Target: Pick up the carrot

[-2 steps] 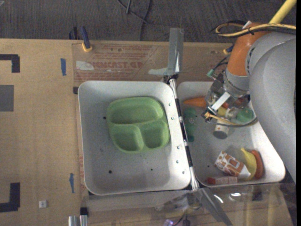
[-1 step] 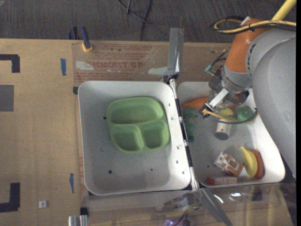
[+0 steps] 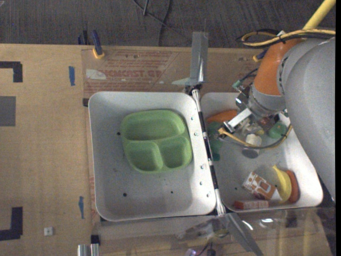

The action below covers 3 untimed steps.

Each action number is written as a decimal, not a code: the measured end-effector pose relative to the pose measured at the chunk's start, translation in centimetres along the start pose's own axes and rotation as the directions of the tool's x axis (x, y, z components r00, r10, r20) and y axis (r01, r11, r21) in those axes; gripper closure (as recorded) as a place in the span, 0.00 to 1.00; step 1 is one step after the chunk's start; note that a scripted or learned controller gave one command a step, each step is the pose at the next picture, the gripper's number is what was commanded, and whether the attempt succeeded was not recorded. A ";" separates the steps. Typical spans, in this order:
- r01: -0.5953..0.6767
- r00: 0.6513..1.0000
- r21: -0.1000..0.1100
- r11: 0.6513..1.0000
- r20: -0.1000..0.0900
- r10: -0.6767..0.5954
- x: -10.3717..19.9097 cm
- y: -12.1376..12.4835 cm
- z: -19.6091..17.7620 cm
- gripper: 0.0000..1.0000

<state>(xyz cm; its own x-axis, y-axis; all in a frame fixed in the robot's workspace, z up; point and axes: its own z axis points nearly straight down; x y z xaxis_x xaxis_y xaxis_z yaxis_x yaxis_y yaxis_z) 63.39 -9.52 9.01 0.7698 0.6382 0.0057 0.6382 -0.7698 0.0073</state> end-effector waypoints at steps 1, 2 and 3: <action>-0.281 0.960 0.003 0.960 -0.001 0.281 -1.4 -1.1 0.0 1.00; -0.094 0.996 0.009 0.996 0.008 0.094 -3.5 0.7 -0.4 1.00; 0.130 0.992 0.001 0.992 0.000 -0.130 -3.9 5.3 0.1 1.00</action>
<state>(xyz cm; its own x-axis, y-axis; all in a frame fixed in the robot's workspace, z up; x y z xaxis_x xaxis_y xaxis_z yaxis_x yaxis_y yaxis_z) 63.77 -16.05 8.92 0.6803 0.7329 0.0044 0.7328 -0.6804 0.0075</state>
